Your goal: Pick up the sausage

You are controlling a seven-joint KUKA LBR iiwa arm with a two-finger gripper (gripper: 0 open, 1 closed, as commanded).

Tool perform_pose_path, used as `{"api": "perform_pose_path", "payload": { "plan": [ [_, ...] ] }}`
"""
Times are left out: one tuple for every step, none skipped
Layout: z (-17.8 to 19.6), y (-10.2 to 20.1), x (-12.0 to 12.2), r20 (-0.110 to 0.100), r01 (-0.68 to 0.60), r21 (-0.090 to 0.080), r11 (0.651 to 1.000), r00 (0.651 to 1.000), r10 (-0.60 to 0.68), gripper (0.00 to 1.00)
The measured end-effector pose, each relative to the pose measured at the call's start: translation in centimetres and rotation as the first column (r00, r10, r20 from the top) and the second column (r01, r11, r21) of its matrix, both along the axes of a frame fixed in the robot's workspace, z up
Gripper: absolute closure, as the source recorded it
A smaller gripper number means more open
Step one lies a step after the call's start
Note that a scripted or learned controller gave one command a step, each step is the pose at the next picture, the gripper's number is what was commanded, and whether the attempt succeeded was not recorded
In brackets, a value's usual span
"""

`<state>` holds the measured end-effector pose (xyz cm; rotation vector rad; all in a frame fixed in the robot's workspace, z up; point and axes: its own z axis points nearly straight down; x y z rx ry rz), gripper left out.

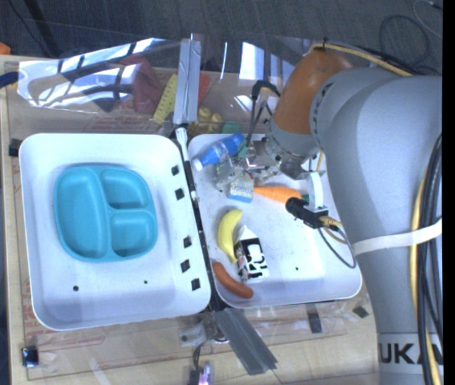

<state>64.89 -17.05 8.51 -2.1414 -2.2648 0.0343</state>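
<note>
The sausage [233, 281], reddish brown, lies at the front left corner of the right bin [307, 275], just below a black and white box [250, 260]. My gripper [241, 172] hangs over the back of that bin, well behind the sausage, above a blue plastic bottle [213, 153] and the tip of a carrot [278, 192]. The grey arm and its orange band cover the bin's back right part.
A banana [229, 231] lies between the gripper and the sausage. The left bin [42, 291] holds a blue divided plate [107, 211]. Clear screens stand behind both bins. A black cable connector [307, 212] hangs over the right bin.
</note>
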Motion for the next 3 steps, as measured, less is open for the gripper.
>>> {"api": "perform_pose_path", "payload": {
  "plan": [
    [0.9, 5.4, -1.7, 0.033, -0.212, -0.019, 0.977, 0.977, 0.212, 0.00],
    [0.3, -4.3, 0.2, 0.012, -0.305, 0.006, 0.952, 0.952, 0.305, 0.00],
    [0.1, 1.3, 0.2, 0.009, -0.289, 0.005, 0.957, 0.957, 0.289, 0.00]
  ]
}}
